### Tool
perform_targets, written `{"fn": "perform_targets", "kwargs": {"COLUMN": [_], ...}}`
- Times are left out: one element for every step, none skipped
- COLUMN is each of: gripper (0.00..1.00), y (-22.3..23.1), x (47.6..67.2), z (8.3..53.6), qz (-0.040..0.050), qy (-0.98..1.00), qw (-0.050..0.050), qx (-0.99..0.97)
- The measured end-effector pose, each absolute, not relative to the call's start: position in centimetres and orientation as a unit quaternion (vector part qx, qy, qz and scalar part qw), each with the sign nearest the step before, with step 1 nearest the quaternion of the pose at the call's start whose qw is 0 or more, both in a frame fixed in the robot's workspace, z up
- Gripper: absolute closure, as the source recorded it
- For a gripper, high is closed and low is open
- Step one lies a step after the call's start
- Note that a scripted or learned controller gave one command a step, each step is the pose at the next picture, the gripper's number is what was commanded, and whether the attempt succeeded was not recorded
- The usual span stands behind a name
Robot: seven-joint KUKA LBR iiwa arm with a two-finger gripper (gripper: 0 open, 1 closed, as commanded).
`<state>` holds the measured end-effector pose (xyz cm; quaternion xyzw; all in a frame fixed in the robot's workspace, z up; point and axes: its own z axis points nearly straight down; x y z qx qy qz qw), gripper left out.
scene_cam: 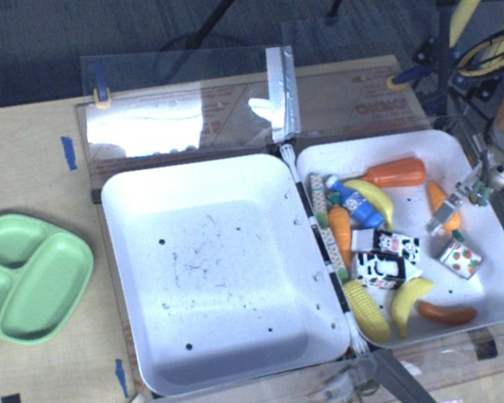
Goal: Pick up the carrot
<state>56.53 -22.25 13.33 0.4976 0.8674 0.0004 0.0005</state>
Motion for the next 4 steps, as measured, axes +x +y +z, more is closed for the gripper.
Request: {"fn": "perform_targets", "kwargs": {"gripper": [0.0,0.0,0.0,0.0], "y": [-21.7,-19.0,-22.4,-22.3], "x": [59.7,61.4,55.5,59.5], "z": [8.6,16.1,14.6,15.4], "qz": [0.0039,0.0003,0.0001,0.0004], "qy": [0.866,0.83,0.836,0.852], "qw": [0.001,0.001,0.0,0.002], "qx": [0.5,0.557,0.548,0.523]}}
